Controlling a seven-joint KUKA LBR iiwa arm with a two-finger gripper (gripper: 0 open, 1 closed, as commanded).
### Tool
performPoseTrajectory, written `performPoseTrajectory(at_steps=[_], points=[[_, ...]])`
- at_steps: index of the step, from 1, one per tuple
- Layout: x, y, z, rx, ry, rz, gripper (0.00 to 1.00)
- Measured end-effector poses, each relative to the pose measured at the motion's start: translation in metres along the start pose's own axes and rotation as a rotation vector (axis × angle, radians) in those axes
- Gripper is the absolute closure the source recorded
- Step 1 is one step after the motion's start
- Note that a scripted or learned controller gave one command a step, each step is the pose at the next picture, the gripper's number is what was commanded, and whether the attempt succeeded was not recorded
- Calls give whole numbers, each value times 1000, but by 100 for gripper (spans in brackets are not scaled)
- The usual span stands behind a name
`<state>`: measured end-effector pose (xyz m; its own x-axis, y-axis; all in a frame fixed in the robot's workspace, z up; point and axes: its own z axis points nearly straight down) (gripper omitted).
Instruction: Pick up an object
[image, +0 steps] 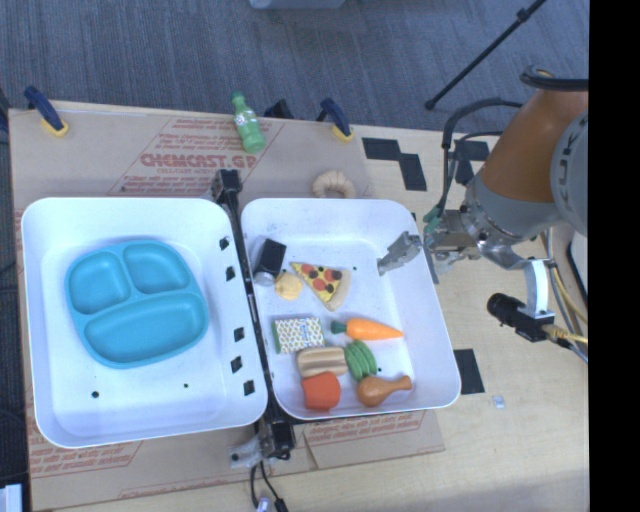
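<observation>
Camera view has the arm's jaws (400, 250) hanging over the right white bin's (432, 330) far edge; apart or together, I cannot tell; orange plastic carrot (370, 328) lies just below them, untouched.

1. The arm (535, 150) is cut off by the right edge.
2. The gripper (400, 252) is blurred; its finger spacing is unreadable.
3. The patterned square (298, 333) in the right bin (425, 300) is too small to identify.
4. The green bottle (247, 124) label is illegible.
</observation>
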<state>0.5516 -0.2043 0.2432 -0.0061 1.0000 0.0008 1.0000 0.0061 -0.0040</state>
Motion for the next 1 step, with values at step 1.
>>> performPoseTrajectory(at_steps=[1], points=[[-7, -63, 151, -3, 0, 24, 0]])
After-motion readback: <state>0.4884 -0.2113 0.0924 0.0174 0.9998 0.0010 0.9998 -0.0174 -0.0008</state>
